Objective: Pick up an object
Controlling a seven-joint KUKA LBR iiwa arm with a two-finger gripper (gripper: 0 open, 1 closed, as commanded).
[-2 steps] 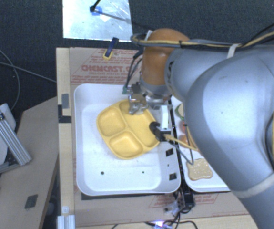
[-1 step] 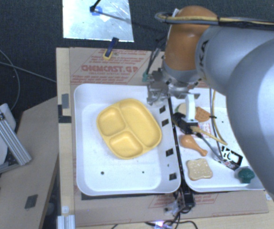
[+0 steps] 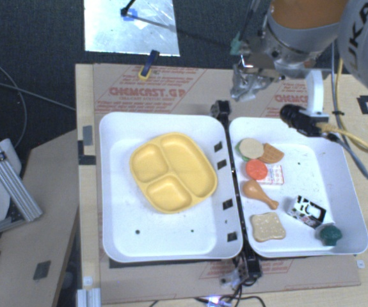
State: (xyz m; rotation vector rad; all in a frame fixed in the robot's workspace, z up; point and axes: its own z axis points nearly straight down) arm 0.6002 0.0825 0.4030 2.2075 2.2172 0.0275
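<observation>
Because no object is yet between the fingers, the pick remains undone. Nearest the camera in the right bin (image 3: 353, 200) lie the toast (image 3: 267, 226), a black-and-white block (image 3: 308, 211) and a green piece (image 3: 329, 235); beyond them lies the drumstick (image 3: 259, 193), long axis slanting left-far to right-near. The end effector (image 3: 248, 87) hangs past the bin's far rim over the tabletop, so all objects lie nearward of it. The wrist points down. Finger state: cannot be determined.
</observation>
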